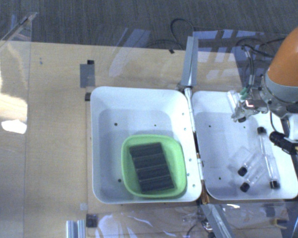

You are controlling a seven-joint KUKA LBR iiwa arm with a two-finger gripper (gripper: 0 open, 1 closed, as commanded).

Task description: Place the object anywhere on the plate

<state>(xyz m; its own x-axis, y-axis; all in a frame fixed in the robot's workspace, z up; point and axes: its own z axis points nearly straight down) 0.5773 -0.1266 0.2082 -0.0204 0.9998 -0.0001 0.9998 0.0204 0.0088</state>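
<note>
Hovering at the upper right of the frame, the gripper (242, 109) sits over the top edge of the right bin (216, 133), and I cannot tell whether it is wide, narrow or carrying anything, since glare and the arm (288, 68) blur it. The likely objects, clear tubes (256, 165) with dark caps, lie in the lower right of that bin, well apart from the gripper. The green plate (176, 155) rests in the left bin (104, 133), toward the lower centre of the frame, with a dark ridged block (150, 167) covering much of it. The risks, as I judge them: the tubes look slick and round, so they could roll or slip from a pinch; one dropped onto the block may bounce off the plate.
</note>
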